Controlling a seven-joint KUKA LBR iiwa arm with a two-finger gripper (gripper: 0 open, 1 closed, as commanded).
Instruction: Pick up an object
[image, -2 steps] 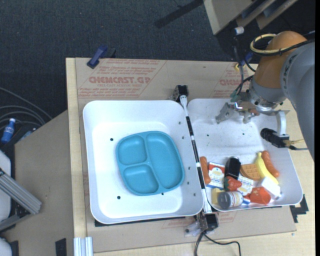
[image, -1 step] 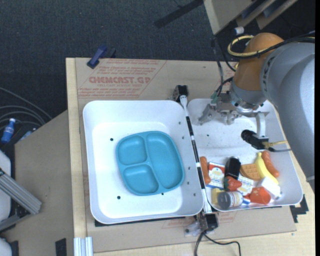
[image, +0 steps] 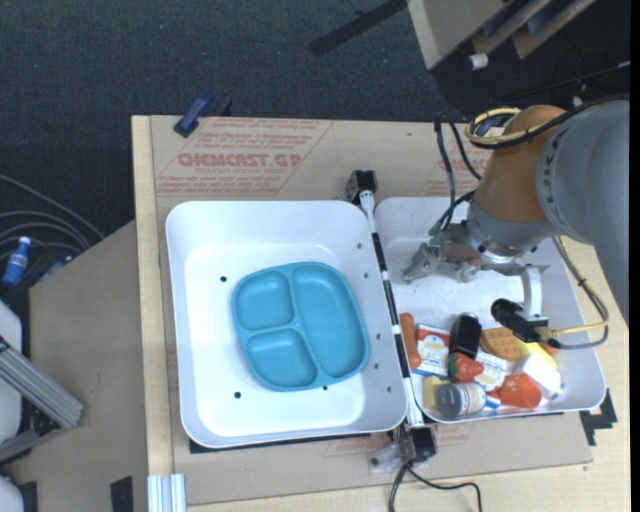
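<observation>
Fingers (image: 418, 266) stand spread apart with nothing between them, over the bare far part of the right bin (image: 420, 215). Everything worth picking lies toward the near side from them, heaped in that bin's near half, so the coming move seems to be a shift nearward and then down.

Closest in line is a black oblong piece (image: 465, 335), its long axis running roughly far to near, a little to the right of the fingers. Just left of it lies a white packet (image: 432, 350), and an orange stick (image: 407, 335) lies along the bin's left wall, also lengthwise far to near. A red piece (image: 467, 368) touches the black one's near end, with a grey-topped jar (image: 450, 400) nearer still. A brown piece (image: 503, 346) and a yellow piece (image: 541, 362) sit to the right.

Crowding is the likely trouble, since these things touch or overlap. A blue divided plate (image: 298, 325) rests alone in the left bin (image: 200, 300), well apart on the worktop (image: 250, 160).
</observation>
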